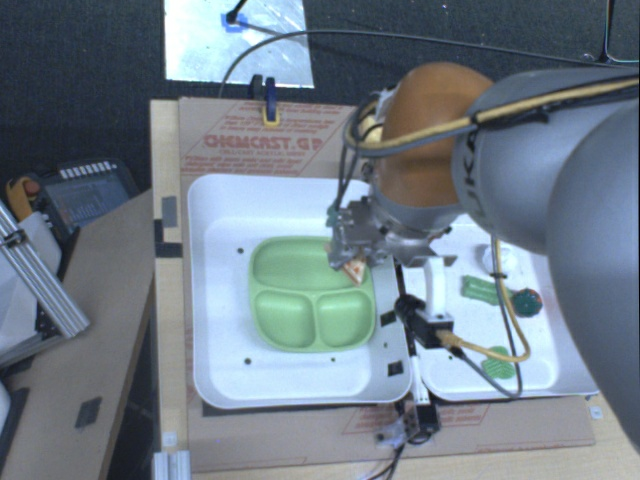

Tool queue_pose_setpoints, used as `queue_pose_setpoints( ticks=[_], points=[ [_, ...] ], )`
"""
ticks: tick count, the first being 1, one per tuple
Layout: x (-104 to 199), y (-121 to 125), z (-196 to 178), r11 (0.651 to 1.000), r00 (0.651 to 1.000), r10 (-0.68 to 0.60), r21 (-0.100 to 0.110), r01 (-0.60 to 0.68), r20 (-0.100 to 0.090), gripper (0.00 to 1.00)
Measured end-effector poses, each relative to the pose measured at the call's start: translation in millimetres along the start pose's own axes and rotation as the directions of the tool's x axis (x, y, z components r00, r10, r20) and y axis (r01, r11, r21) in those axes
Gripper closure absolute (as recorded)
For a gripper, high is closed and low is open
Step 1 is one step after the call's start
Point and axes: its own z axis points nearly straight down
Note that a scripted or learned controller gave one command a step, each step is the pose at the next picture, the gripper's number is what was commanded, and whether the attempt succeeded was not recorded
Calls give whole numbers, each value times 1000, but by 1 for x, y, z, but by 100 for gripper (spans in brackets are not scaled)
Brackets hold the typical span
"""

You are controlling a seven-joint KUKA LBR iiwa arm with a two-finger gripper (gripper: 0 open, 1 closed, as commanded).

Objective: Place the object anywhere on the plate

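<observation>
— Closest to us looms the grey arm (560, 178), blurred and huge on the right, with its orange band (430, 133) rounding above the wrist. A yellow cable (500, 108) runs along it.

— Just beyond, we see the bench's front edge and a small dark clip (415, 423) where the two bins meet. We make out faint reddish print on the cardboard (250, 138) there, too small for us to read.

— Then the left bin (215, 298), white and shallow, with the green plate (300, 298) lying in it. We count three compartments: one long one at the back, two smaller ones in front.

— And the right bin (535, 368) holds green pieces: a flat strip (482, 289), a round-headed thing (524, 302) with a red spot, another green bit (499, 368) nearer us.

— We find the gripper (352, 258) at the plate's back right corner. A small tan and orange object (353, 269) sits at its tip, wedge-shaped, right over the plate's rim.

— Are the fingers clamped on it? We cannot tell; the metal there is a dark jumble.

— Farther back, the cardboard reads "CHEMCAST GP" in red letters, mirrored-looking but legible to us. A yellow and blue clamp (268, 103) pins it.

— Beyond that, a shiny metal sheet (238, 28) on the dark floor. At far left, a handheld pendant (85, 198) with a screen.
</observation>
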Motion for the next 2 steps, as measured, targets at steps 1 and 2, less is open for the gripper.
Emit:
queue_pose_setpoints(
  ticks=[1,2],
  points=[
    [57,-28,5,1000,1000,0,1,0,0,100],
    [53,-27,5,1000,1000,7,0,-7,2,0]
  ],
)
